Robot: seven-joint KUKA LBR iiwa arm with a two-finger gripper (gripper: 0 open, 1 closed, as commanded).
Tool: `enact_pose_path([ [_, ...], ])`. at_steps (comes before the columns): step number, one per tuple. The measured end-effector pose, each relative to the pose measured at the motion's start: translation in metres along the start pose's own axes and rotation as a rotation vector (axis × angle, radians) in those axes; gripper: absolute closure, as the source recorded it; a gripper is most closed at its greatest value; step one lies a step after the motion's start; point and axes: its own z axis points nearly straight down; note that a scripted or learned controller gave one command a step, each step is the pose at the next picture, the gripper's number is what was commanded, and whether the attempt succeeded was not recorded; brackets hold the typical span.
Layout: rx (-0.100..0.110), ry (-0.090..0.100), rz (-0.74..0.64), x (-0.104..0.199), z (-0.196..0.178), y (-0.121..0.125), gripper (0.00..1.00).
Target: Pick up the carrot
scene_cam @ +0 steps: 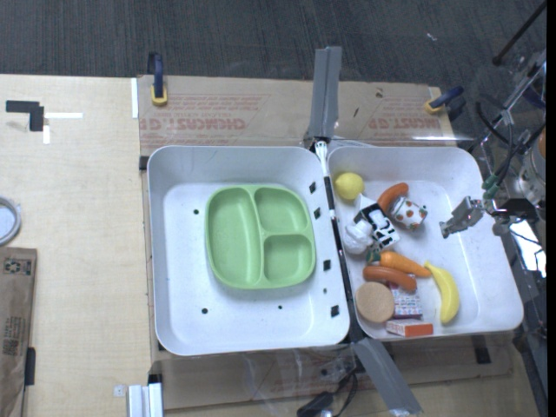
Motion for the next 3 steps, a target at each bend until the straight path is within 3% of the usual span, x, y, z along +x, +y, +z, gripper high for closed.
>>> enact_pose_path([
  [1,0.001,0.001,-0.092,0.014,0.128,0.043,0.0],
  [2,-0.002,0.001,-0.419,0.043,0.179,-0.004,0.0],
  [3,-0.008,-0.003,-0.414,0.041,0.168,-0.001,1.0],
])
